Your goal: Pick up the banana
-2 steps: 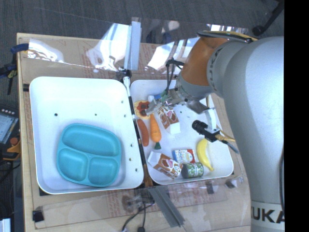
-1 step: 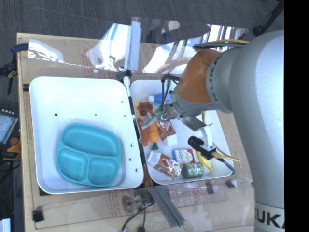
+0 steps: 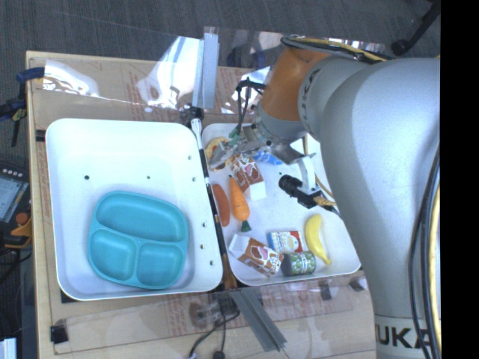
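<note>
Plainly, banana [image 3: 317, 238] untouched in right bin [image 3: 340, 264], arm [image 3: 374, 126] overhead, perhaps near

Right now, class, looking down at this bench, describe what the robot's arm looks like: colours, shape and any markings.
The arm is bulky, rounded and pale grey, with an orange band above the wrist. White "UKA" lettering marks its base. Thin dark cables run beside the wrist.

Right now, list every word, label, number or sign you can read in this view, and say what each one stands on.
"UKA": pale letters on the arm's base, cut off at the left by the bench edge.
Small carton by the banana: printed label, too small to read.
Brown packet: print too blurred to read.
Green can: label unreadable.
</note>
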Controlling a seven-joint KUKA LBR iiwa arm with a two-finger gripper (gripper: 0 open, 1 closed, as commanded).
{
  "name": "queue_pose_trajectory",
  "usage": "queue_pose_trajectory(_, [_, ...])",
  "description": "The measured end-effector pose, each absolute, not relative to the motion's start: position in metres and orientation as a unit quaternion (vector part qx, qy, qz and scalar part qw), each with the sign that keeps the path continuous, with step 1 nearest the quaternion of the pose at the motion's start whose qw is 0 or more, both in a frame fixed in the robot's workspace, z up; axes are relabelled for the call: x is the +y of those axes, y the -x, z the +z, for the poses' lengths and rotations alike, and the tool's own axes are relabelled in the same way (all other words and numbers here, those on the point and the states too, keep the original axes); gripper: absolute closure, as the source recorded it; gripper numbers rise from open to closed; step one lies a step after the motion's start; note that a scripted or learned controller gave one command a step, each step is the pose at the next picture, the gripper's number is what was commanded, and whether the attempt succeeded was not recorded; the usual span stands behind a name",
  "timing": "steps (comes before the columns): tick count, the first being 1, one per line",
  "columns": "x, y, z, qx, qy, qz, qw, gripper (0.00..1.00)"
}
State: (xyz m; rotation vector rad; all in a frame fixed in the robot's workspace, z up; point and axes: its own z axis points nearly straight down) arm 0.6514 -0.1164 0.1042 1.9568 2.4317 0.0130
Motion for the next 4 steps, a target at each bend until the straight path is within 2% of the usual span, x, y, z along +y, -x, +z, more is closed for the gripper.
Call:
queue_pose_trajectory(1, [-0.13, -0.592, 0.105, 0.786, -0.618, 0.0062, 0.012, 0.0])
queue_pose_trajectory(2, [-0.109, -0.56, 0.107, 0.781, -0.625, 0.0066, 0.02, 0.0])
queue_pose_trajectory(3, [-0.136, -0.64, 0.104, 0.754, -0.657, 0.0051, 0.01, 0.0])
queue_pose_trajectory(4, [-0.123, -0.602, 0.105, 0.746, -0.666, 0.0068, 0.014, 0.0])
